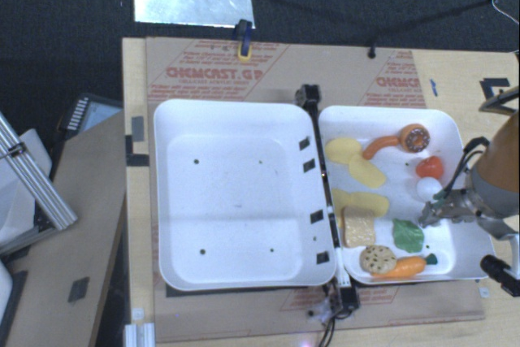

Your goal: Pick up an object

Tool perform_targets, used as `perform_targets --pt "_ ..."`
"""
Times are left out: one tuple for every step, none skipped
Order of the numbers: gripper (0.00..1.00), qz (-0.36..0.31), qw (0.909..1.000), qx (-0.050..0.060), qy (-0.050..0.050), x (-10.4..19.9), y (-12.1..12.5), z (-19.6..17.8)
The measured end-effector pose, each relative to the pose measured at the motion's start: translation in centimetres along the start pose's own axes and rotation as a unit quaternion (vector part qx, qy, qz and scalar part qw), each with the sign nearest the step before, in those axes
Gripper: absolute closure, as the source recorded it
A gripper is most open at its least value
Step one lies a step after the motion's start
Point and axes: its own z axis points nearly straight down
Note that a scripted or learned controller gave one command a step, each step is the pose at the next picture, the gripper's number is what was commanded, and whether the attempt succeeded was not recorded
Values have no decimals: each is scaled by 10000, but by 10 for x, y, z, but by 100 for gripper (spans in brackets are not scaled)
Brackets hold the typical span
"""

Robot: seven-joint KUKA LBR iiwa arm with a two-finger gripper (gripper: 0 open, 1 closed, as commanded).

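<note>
- Bench: a brown sheet printed with red lettering covers the top; two shallow white bins sit on it side by side.
- Left bin: white floor with a few small dark dots.
- Right bin: holds all the loose items, which are toy foods.
- Far end of right bin: an orange piece joined to a round doughnut-like disc; just below it a red tomato and a white ball, nearly touching one another.
- Left side of right bin: three pale yellow slices in a column, then a tan cracker.
- Near end: a speckled cookie touching a carrot; a green leaf piece lies just above the carrot.
- Arm: grey with an orange band, entering from the right, over the right bin's right edge.
- Gripper: low over the bin floor between the white ball and the green leaf piece, close to both. Whether its fingers are spread or closed cannot be told; nothing is visibly held between them.
</note>
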Motion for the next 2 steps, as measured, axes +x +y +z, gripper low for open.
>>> perform_targets --pt "100 -40 10000 -46 -20 31 67 -122" --pt "100 27 10000 34 -2 27 -5 17"
